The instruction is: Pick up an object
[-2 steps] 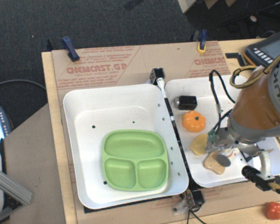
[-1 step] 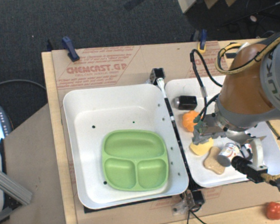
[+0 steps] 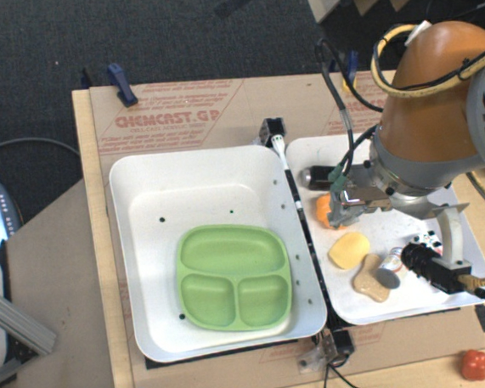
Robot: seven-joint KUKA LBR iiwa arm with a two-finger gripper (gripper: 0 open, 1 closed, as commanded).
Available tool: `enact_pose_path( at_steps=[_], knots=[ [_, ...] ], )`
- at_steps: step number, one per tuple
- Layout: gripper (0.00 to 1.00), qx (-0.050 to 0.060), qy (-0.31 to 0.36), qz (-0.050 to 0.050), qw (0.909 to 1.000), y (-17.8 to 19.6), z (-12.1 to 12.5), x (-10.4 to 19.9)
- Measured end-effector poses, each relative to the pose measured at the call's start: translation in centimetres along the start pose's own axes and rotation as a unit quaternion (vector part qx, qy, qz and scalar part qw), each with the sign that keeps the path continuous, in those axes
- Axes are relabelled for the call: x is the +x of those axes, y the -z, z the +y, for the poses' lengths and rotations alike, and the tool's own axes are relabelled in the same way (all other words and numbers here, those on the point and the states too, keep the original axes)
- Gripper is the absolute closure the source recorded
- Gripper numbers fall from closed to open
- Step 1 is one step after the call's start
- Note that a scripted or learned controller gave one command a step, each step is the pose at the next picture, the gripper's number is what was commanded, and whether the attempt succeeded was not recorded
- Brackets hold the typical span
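In the right bin [image 3: 411, 303], lower right of the frame, an orange ball [image 3: 322, 211] lies by the left wall, a rounded yellow block [image 3: 349, 250] just below it, and lower still a flat tan piece [image 3: 370, 286] touching a small grey cylinder [image 3: 388, 275].

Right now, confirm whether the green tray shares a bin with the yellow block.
No, the green tray lies in one bin, the yellow block in the other.

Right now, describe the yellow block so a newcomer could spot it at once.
Take the right bin, the one under the arm. Near its left wall, just below the gripper and the orange ball, lies the yellow block. It is the only yellow thing there: the ball is orange, the piece below it tan.
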State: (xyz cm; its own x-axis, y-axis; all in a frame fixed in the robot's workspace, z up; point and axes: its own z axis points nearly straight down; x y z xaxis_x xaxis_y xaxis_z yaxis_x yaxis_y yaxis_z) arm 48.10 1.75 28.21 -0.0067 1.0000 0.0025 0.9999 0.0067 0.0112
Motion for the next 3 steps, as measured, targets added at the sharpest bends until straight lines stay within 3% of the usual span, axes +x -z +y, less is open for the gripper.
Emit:
enact_pose_path(
  at_steps=[2, 3],
  knots=[
    [1.00, 0.004, -0.002, -0.002, 1.0000, 1.5, 0.0, -0.3],
    [1.00, 0.003, 0.001, 0.000, 1.0000, 5.1, 0.0, 7.1]
  ],
)
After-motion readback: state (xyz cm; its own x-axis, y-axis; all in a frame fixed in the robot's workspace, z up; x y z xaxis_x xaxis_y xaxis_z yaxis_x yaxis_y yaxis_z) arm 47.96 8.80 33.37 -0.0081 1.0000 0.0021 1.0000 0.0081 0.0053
